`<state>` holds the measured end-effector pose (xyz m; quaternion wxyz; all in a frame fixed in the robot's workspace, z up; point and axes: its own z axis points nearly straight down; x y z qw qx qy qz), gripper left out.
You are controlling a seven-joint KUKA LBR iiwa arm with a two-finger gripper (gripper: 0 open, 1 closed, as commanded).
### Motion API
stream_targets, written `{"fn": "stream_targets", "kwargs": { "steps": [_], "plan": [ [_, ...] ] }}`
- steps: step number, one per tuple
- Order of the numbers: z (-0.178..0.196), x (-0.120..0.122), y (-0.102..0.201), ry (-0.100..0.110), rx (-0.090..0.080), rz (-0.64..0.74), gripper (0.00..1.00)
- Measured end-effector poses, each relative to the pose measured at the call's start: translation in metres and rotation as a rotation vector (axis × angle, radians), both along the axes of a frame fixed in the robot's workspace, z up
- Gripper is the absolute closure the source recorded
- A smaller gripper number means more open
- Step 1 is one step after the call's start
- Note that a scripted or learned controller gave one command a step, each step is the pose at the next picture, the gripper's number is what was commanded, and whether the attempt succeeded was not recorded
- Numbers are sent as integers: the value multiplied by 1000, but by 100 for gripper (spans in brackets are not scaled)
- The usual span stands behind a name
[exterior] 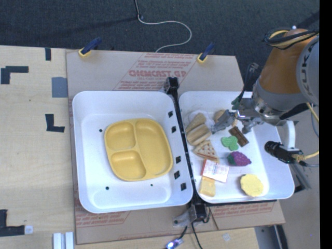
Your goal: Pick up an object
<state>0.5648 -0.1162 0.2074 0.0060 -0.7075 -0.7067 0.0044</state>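
My gripper (pixel 234 121) hangs over the upper middle of the right bin (pixel 275 191), its two fingers spread open with nothing between them. Just below it lie a brown bar (pixel 239 137) and a green piece (pixel 229 142). A tan piece (pixel 220 114) sits at its left finger. Further along the bin's floor are purple grapes (pixel 239 158), a round yellow item (pixel 252 184), a red and white packet (pixel 215 170), a yellow block (pixel 207 187), a waffle wedge (pixel 206 150) and bread slices (pixel 196 129).
The left bin (pixel 88 113) holds a yellow divided plate (pixel 138 148). A black divider (pixel 179 134) runs between the two bins. The arm's orange band (pixel 282 66) rises above the right bin's far right corner.
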Motion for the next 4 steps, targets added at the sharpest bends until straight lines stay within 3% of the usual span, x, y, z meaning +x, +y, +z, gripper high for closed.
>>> {"fn": "stream_targets", "kwargs": {
  "steps": [1,2,3,4],
  "plan": [
    [7,3,0,-12,-2,3,0],
    [-46,11,-2,-8,-2,3,0],
    [-110,4,-2,-6,-1,2,0],
    [-120,6,-2,-18,-3,2,0]
  ]
}}
